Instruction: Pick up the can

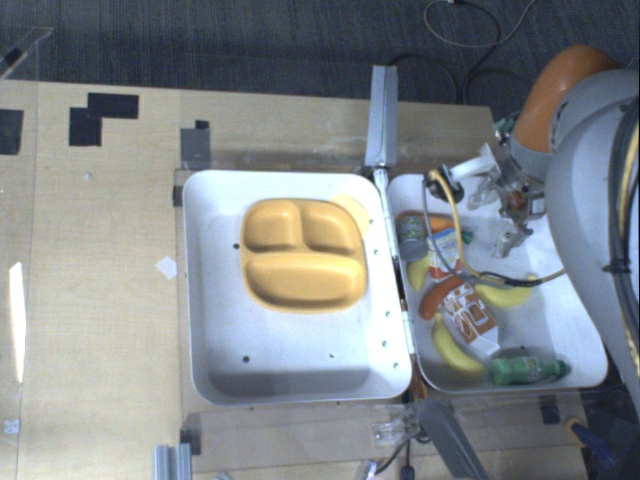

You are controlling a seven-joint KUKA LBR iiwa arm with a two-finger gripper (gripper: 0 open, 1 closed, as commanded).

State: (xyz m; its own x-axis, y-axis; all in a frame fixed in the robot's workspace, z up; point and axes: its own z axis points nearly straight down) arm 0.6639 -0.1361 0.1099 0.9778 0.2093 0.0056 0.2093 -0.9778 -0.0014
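Gripper (pixel 515 230) hovers right of can (pixel 411 232) in right bin (pixel 585 353); finger state can't tell. Risk, imo: banana (pixel 455 350) & packet (pixel 470 318) crowd can, grab could miss.

The bench (pixel 100 298) is made of light wood. Two white bins sit on it side by side. The left bin (pixel 215 368) and the right bin (pixel 585 353) are touching. A grey metal bar (pixel 381 118) stands behind them, where they meet. Some black marks (pixel 100 116) are on the bench at the far left.
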